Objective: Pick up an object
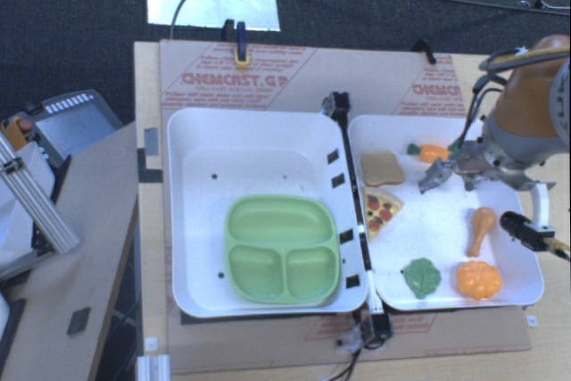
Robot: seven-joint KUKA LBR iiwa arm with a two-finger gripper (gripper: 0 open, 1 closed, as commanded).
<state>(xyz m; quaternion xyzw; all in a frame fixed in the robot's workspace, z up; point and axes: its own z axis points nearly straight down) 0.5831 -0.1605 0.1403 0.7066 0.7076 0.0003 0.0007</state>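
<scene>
Two white bins sit side by side below me, and my gripper [443, 177] hangs over the right bin [526, 285], near its far edge. Whether it is open or closed I cannot tell; the tip is small and dark from here, and nothing visible sits in it. The carrot [431, 153] lies just beside the tip, a little farther back, close to the far wall. The bread slice [382, 168] lies to the camera's left of the tip, near the divider between the bins, with the pizza slice [381, 211] just in front of it, its edge against that divider. The drumstick [481, 228] lies nearer the camera than my tip, apart from it, with bare white floor between. The pumpkin [479, 279] and the broccoli [421, 277] rest near the front wall, close together but not touching.

Open floor runs through the middle of the right bin, between the bread and the drumstick. My arm [535, 107] covers the bin's far right corner.

The carrot is orange with a green top, the drumstick tan, the pumpkin orange and ribbed, the broccoli green. The left bin [201, 147] holds a green divided plate [282, 247] toward its front.
</scene>
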